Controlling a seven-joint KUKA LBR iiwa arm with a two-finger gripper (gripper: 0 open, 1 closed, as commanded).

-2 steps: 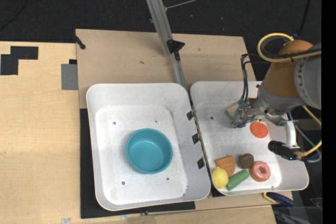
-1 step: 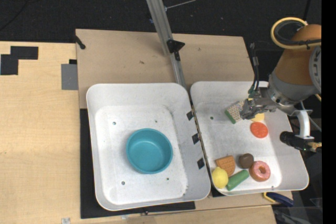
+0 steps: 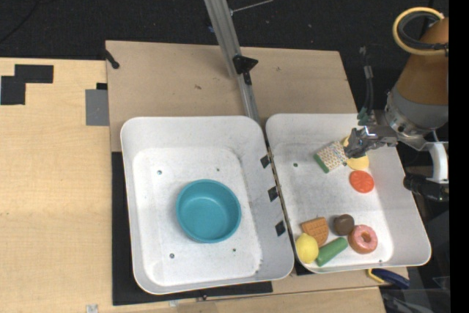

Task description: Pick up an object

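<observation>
The pincer (image 3: 357, 143) is seen low in the right bin (image 3: 293, 130), just beside a green-edged sponge (image 3: 331, 156) and a small yellow thing (image 3: 358, 163); whether it is open or closed cannot be told, and nothing is seen held in it. More toys are heaped at the near edge: an orange ball (image 3: 362, 182), a pink donut (image 3: 363, 239), a lemon (image 3: 307, 248). A blue bowl (image 3: 209, 211) is left in the left bin (image 3: 146, 135). The sponge is probably picked because it is closest.

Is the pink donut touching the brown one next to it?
Touching. In the camera view the pink donut sits against the brown donut in the right bin; their edges meet with no white floor between them.
</observation>
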